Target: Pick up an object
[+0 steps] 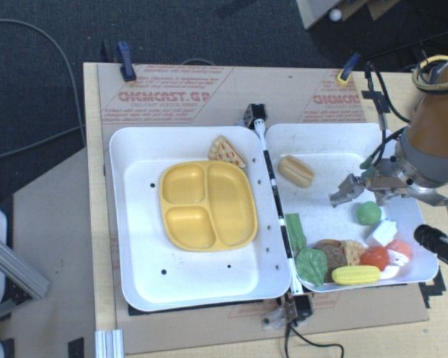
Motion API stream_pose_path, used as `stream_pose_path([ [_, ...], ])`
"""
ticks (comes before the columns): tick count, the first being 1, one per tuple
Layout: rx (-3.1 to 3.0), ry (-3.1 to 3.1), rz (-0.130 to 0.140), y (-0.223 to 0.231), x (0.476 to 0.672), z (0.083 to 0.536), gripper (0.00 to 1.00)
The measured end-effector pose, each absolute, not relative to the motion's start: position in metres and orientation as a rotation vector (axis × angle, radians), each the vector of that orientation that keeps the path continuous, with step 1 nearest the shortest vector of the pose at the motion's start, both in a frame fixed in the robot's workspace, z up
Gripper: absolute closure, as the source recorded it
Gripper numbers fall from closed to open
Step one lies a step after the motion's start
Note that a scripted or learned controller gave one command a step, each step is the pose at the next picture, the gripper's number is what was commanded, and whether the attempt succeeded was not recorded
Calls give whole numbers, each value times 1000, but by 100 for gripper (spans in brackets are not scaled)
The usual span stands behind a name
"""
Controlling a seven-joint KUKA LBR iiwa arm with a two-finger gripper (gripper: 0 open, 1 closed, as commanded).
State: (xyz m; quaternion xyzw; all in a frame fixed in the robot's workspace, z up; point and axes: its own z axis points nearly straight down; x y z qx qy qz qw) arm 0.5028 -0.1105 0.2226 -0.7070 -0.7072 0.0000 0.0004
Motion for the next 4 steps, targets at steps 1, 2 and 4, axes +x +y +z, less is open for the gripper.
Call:
stream_pose_path([
  [1,-2224,-2222,0,-167,527,222,0],
  [2,-2222,-2219,1,-210,525,169,0],
  [4,-2223,-2222,-2,-199,539,94,100],
])
